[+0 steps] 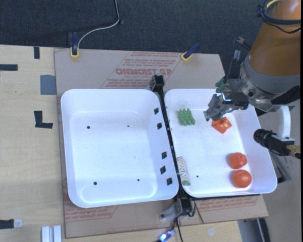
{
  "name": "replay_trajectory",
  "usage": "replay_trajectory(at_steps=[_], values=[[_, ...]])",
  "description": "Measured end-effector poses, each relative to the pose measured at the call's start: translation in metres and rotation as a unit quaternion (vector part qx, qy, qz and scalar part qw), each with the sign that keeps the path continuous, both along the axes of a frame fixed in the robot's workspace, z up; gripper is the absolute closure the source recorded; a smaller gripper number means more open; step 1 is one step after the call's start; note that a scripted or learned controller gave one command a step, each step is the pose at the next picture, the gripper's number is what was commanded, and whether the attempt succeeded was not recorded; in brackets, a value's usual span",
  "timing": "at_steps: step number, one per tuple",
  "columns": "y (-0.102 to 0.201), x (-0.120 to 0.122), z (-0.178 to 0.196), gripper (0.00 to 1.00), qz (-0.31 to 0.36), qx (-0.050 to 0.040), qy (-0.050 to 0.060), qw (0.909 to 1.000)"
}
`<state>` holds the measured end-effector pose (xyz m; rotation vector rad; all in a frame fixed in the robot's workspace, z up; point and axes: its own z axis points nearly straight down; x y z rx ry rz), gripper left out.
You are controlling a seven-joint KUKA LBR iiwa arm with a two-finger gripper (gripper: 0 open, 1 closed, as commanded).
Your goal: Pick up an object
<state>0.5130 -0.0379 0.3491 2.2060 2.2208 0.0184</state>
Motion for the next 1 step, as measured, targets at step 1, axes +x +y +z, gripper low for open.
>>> replay_trajectory(at_steps=[1], values=[[0.0921,0.0038,-0.0472,1.00,0.002,0.0005,0.011,0.9999]])
